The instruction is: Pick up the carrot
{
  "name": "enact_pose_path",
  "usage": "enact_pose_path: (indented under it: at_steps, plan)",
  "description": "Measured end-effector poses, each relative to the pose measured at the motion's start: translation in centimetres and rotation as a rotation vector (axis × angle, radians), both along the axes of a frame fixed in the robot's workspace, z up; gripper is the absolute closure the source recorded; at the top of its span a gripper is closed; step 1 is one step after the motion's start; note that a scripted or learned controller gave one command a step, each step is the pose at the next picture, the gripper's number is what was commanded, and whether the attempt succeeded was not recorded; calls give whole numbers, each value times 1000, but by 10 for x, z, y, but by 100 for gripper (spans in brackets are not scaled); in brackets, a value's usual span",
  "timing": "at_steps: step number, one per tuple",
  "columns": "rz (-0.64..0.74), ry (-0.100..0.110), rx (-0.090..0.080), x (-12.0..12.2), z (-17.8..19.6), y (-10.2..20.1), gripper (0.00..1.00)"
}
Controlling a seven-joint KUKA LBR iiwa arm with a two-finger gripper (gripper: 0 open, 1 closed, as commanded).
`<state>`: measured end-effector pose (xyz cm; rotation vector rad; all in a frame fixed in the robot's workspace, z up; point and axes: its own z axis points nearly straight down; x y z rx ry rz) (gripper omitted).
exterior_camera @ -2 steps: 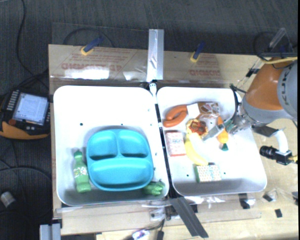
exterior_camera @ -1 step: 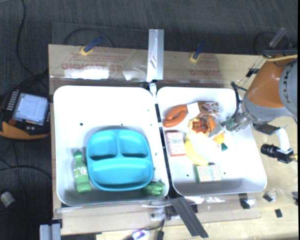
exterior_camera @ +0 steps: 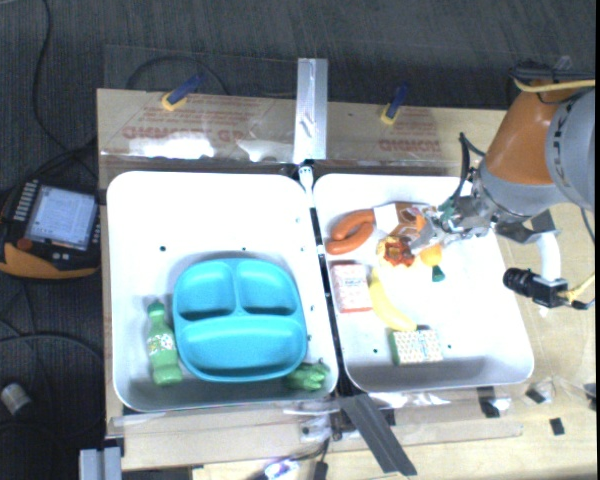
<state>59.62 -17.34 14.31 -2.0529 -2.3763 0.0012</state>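
Arm (exterior_camera: 540,158) reaches in from right — wrist angled down-left, end effector (exterior_camera: 432,226) low over right bin.

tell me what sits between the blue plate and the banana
In the camera view, the bins' shared wall and a small red-and-white card lie between the blue plate and the banana.

Red lettering runs across the clear plastic sheet (exterior_camera: 195,128) behind the bins, mirrored and too blurred to read. Small printed cards likewise stay illegible.
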Motion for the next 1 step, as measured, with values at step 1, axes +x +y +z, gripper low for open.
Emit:
enact_pose_path:
  at_steps: [1]
  plan:
    - [250, 0, -1, -49, 57, 41, 100]
